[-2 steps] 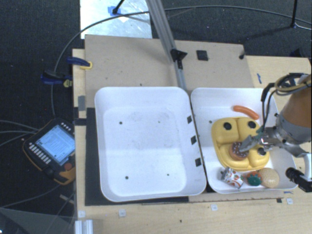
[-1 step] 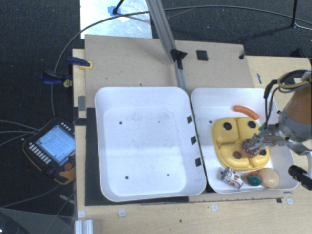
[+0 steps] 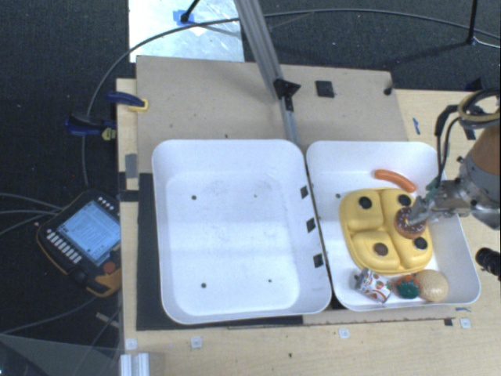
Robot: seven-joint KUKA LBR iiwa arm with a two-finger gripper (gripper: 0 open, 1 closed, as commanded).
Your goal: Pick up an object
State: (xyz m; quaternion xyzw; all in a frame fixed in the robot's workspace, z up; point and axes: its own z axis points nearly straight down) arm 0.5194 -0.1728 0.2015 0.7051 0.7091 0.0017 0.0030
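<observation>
The jaws hang over the right bin (image 3: 450, 159), low above the yellow tray (image 3: 385, 229), with their tip at a small brown ring-shaped piece (image 3: 406, 223) lying near the tray's middle; whether they are released or clenched cannot be told from this slant, and nothing can be seen caught between them. That ring, directly under the jaws, is the likeliest thing to lift, so the step in hand seems to be settling onto it. To do this well, the jaws should come straight down and centred, since the ring sits on a moulded, bumpy surface and a skewed close could flick it into one of the tray's hollows or drag the whole tray along. An orange sausage-shaped toy (image 3: 395, 180) lies just behind the jaws, near the bin's far wall; a beige egg-like ball (image 3: 431, 285), a small teal piece (image 3: 408, 290) and a crumpled wrapper (image 3: 374, 286) lie well in front of them. The left bin (image 3: 172, 163) is well off to the side.
</observation>
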